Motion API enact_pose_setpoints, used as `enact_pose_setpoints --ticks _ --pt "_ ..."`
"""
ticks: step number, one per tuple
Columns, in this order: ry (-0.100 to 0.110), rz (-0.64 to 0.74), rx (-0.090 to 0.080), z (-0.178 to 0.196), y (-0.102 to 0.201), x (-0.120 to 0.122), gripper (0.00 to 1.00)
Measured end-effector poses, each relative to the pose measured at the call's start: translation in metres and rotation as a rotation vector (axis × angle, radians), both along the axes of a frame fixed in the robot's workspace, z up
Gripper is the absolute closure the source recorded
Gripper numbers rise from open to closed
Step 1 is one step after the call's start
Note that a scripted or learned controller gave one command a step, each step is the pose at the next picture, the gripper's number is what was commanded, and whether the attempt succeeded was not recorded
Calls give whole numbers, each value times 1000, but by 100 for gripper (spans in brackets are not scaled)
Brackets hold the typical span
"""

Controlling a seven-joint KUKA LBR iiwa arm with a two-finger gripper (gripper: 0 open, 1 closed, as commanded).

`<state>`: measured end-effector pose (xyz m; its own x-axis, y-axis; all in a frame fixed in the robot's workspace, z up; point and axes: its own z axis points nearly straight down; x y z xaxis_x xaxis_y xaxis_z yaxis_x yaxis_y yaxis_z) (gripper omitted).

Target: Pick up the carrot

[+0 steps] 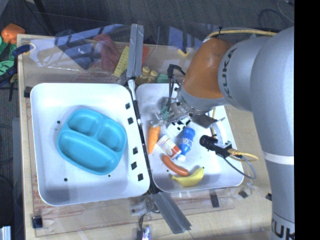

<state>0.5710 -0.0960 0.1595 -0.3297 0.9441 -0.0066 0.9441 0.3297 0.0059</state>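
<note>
The orange carrot (pixel 153 138) lies in the right bin (pixel 145 101) against its left wall, green tip pointing up. My gripper (pixel 166 115) hangs just above and to the right of the carrot's top end, under the orange wrist band. The carrot rests on the bin floor, apart from the gripper.
Beside the carrot lie a small white and red tube (pixel 168 146), a blue bottle (pixel 186 140), a red sausage (pixel 175 166) and a yellow banana (pixel 190 177). The left bin (pixel 45 99) holds a blue divided plate (pixel 92 140). Clutter sits behind the bins.
</note>
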Motion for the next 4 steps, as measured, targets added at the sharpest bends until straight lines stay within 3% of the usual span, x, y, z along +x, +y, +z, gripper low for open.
enact_pose_setpoints --ticks 1,2,3,4 --pt "10 -295 4 -67 -45 14 100" --pt "0 -304 -6 -62 -53 14 0" --pt "-36 4 -31 -53 -47 -44 0" --pt "-8 71 -12 -36 -17 -91 0"
